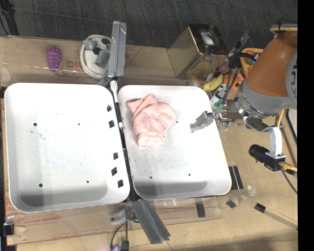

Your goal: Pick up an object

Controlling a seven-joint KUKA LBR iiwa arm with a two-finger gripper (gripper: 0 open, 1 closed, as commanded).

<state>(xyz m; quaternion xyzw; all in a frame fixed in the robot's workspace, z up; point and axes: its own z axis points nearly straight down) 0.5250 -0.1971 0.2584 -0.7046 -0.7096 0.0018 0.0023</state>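
While the gripper [201, 122] hangs beside the pink cloth [150, 120], I cannot tell its state; next it should reach left over the cloth

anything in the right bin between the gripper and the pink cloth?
Nothing visible. The gripper sits over the right bin near its right wall, and the pink cloth lies crumpled to its left in that bin. Only bare white bin floor shows between them.
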